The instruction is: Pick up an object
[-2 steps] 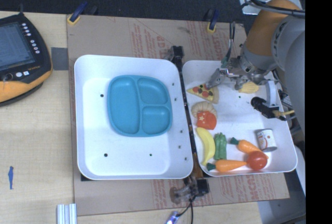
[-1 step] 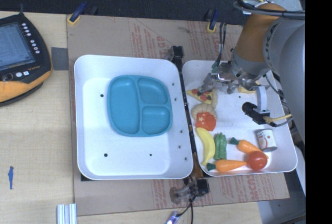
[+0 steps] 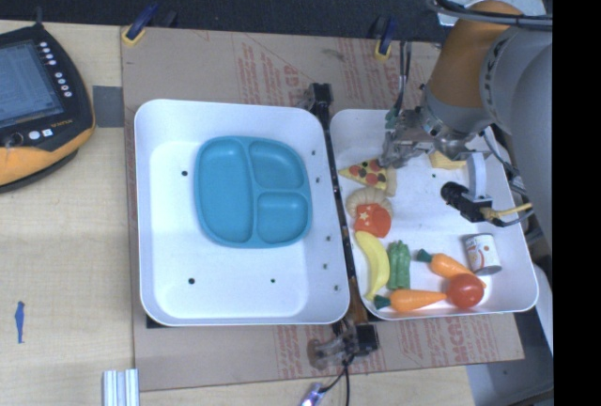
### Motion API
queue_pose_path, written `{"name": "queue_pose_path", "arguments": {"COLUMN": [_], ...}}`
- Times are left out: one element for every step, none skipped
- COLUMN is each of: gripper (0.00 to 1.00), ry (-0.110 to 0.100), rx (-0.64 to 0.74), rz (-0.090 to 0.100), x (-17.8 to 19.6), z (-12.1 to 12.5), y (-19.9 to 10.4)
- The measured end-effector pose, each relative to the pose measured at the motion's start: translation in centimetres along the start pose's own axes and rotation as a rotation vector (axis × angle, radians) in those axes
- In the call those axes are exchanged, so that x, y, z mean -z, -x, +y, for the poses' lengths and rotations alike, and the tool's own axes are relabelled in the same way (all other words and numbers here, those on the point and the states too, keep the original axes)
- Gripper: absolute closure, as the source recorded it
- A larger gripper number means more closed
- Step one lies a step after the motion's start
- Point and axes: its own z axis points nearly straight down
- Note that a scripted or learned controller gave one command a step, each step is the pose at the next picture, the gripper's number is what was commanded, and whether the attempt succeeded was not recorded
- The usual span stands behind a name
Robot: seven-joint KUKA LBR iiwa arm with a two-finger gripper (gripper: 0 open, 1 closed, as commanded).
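The claw is seen low over the far part of the right bin, just beside a pizza slice that lies near the bin's left wall. Whether the claw is open or closed cannot be told, as its tip is hidden among dark metal parts. Nothing is seen to be held. Nearer the front of that bin a tomato, a banana, a green vegetable, two carrots and a small can are crowded together. A blue divided plate rests in the left bin. The approach step is judged to be in hand; next, a short descent onto the pizza slice and a firm closing would be called for before any lift.
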Motion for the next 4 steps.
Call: {"name": "queue_pose_path", "arguments": {"gripper": [0.0, 1.0, 0.0, 1.0], "ry": [0.0, -0.001, -0.001, 0.001], "rx": [0.0, 0.001, 0.002, 0.003], "rz": [0.0, 0.0, 0.0, -0.001], "x": [0.0, 1.0, 1.0, 2.1], "z": [0.0, 0.0, 0.0, 0.0], "y": [0.0, 0.1, 0.1, 0.2]}}
